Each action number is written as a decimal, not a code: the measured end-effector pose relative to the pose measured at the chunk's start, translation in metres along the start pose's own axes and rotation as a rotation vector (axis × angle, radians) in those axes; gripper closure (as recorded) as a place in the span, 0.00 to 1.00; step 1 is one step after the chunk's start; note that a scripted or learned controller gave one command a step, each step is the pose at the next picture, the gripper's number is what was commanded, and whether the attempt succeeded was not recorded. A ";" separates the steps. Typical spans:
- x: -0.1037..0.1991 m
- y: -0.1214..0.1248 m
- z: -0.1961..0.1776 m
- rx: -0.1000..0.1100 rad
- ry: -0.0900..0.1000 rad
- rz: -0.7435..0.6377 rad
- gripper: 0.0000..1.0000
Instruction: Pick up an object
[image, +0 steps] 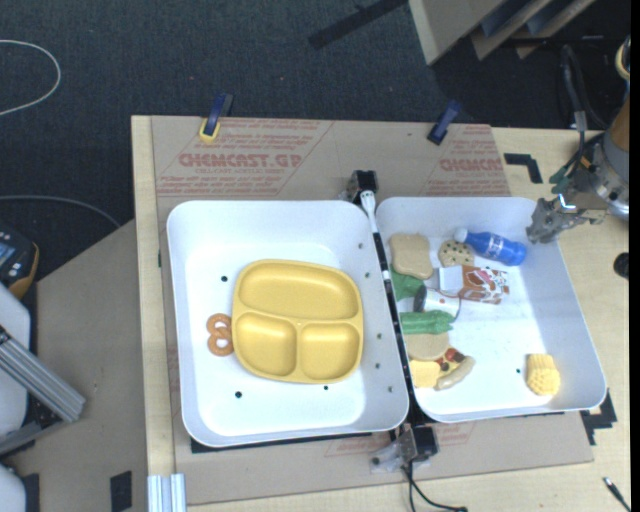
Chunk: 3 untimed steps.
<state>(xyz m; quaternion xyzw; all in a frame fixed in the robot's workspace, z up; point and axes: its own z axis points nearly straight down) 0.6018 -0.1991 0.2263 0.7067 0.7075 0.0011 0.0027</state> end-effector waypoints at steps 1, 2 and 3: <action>0.058 -0.005 -0.003 0.008 0.004 -0.004 1.00; 0.108 -0.003 0.007 0.008 0.005 -0.004 1.00; 0.167 -0.005 0.003 0.008 0.005 -0.004 1.00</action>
